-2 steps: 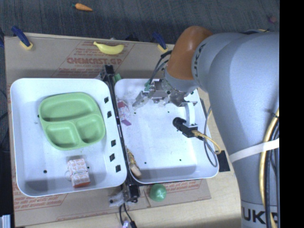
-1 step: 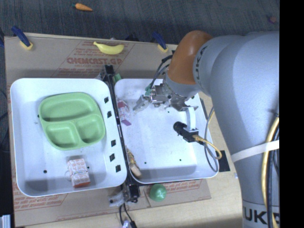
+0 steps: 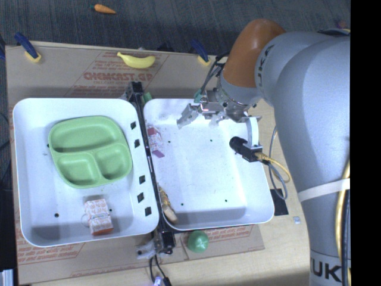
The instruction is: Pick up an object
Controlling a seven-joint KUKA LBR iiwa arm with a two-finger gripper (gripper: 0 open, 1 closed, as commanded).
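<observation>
Outside the bins: yellow banana (image 3: 137, 59) on the cardboard sheet (image 3: 95, 76) at the far edge, blue clamps (image 3: 28, 46) on its far corners, orange carrot (image 3: 105, 8) on the floor beyond, green ball (image 3: 197, 241) at the near edge.

The arm (image 3: 309, 130) is cut off at right; end effector (image 3: 205, 113) blurred.

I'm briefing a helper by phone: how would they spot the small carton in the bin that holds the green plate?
Start at the left bin, the one holding the green divided plate. Look below the plate, toward the bin's near edge. There lies the small carton, white with reddish print, the sole boxy thing there, far smaller than the plate.
</observation>
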